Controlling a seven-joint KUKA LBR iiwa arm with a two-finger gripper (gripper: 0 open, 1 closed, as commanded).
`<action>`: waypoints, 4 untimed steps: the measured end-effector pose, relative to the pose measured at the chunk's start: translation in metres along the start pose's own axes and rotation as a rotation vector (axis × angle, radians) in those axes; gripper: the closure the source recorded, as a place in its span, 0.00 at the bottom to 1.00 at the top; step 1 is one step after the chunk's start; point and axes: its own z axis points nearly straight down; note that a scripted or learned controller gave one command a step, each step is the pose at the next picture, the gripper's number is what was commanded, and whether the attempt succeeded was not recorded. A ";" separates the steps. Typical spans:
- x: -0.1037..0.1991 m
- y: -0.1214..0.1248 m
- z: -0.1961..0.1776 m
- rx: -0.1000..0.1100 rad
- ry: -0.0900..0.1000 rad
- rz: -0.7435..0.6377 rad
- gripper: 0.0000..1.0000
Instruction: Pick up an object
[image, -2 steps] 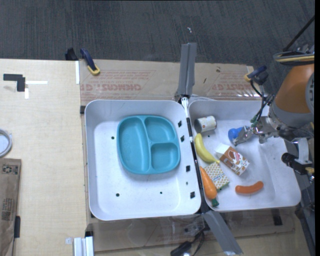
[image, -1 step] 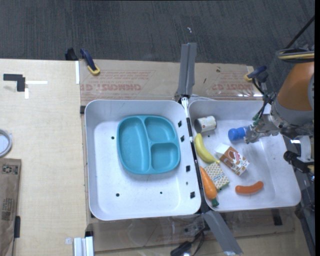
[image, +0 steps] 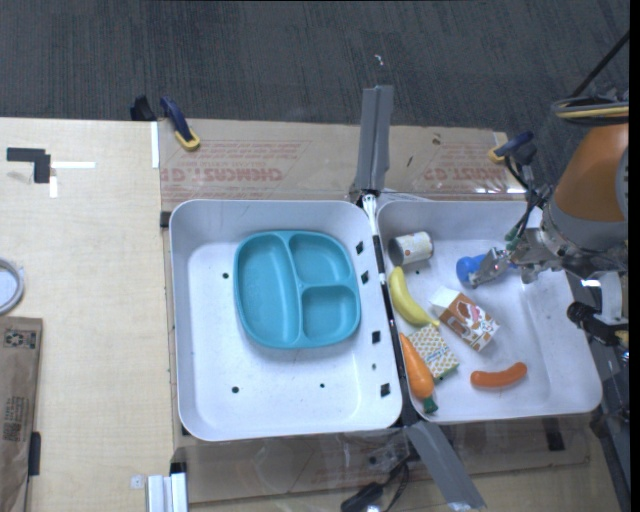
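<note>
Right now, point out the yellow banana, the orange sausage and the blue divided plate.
Yellow banana (image: 404, 297), camera view, middle of its curve.
Orange sausage (image: 498, 376), camera view, middle of its length.
Blue divided plate (image: 262, 290), camera view, floor of its large compartment.

I can't resolve the gripper (image: 492, 268): its fingertips blur into the blue object (image: 468, 270) beside them, and I can't tell contact or finger state. The blue object is part hidden and I can't name it. The arm (image: 592, 180) is cut off at the right edge. The carrot (image: 417, 373) has its green end tucked under the bin (image: 560, 400) rim. Print on the carton (image: 470, 321) is too small to read. The tape roll (image: 8, 287) is cut by the left edge.
</note>
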 end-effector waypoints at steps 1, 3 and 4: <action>0.016 0.048 -0.039 -0.001 0.000 -0.027 0.00; 0.004 0.036 0.004 -0.021 -0.006 -0.059 1.00; 0.004 0.036 0.004 -0.021 -0.006 -0.059 0.00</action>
